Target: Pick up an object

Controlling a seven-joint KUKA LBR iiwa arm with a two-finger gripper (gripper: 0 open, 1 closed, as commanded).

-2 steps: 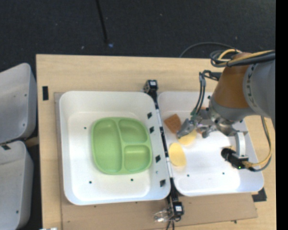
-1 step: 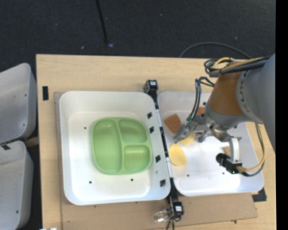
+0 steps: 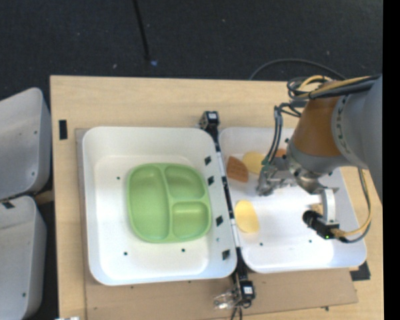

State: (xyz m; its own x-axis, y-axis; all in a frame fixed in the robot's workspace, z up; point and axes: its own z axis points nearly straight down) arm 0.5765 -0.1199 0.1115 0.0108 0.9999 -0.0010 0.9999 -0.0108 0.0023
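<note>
The grey arm with its orange band (image 3: 320, 129) is sitting highest in the scene, nearest the overhead camera, reaching in from three o'clock over the right-hand shallow white bin (image 3: 287, 255). Its two-finger gripper (image 3: 265, 184) is pointing down near the middle of that bin; whether it is released or clenched cannot be told from this angle, and nothing is visibly caught in it.

Three small objects are lying in the right bin. A pale yellow oval piece (image 3: 247, 217) is resting on the floor at about seven o'clock from the gripper, close to the bin's left wall. A brown wedge-shaped piece (image 3: 238, 169) is lying at ten o'clock from the gripper, touching or just beside a rounded yellow piece (image 3: 254, 161) at about eleven o'clock.

The left-hand white bin (image 3: 100, 259) is holding a light green plastic divided tray (image 3: 167, 201), lying flat at its centre.

The yellow oval is probably light, smooth and somewhat slippery. Being clear of its neighbours, it looks the easiest pick, best pinched across its narrow width.
</note>
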